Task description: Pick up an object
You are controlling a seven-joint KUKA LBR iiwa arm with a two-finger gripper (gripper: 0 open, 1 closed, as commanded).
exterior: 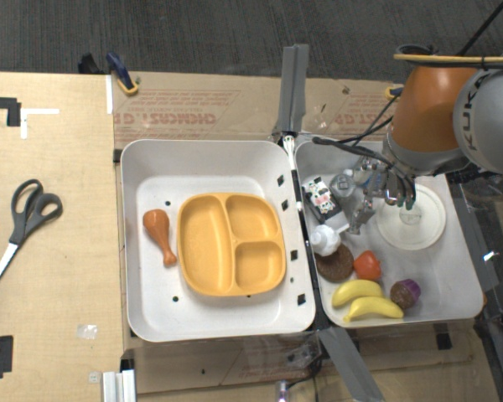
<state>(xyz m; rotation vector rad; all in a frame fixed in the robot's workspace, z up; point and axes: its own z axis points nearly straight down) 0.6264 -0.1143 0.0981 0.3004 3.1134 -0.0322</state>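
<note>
The claw (362, 216) hung low in the right bin (461, 304); we could not tell its state. Nothing was lifted yet, we judged. The white object (324, 239) lay just beside it, the tomato (367, 265) and bananas (367, 300) nearer the front.

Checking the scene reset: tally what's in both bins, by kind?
Toy food: 5: drumstick, brown cookie, tomato, banana, purple onion
Dishes: 2: yellow divided tray, white plate
Other small items: 2: black-and-white toy, white piece
Total: 9
</note>
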